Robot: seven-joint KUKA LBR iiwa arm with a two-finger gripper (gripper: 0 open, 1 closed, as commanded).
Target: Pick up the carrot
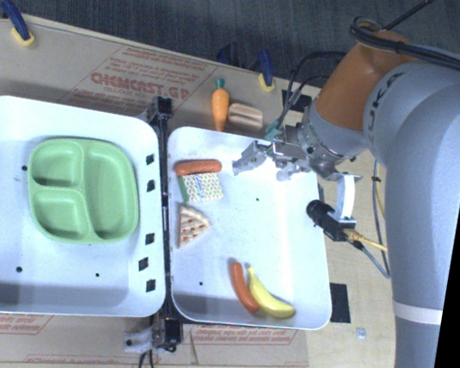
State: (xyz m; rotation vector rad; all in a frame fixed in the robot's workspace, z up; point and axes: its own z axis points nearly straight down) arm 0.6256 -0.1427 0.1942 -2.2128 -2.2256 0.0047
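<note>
While the tool (270, 161) hangs over the top of the right bin (292, 233), its fingers are seen spread wide w/ nothing between them. The carrot (219, 105) is found outside the bins, on the tabletop (100, 70) just above the right bin's top edge, beside a small pink & tan block (245, 117).

The arm (408, 165) is cut off by the picture's lower edge. The gripper (270, 161) is blurred, its fingers indistinct. The banana (268, 299) overlaps one side of a sausage (241, 284).
</note>
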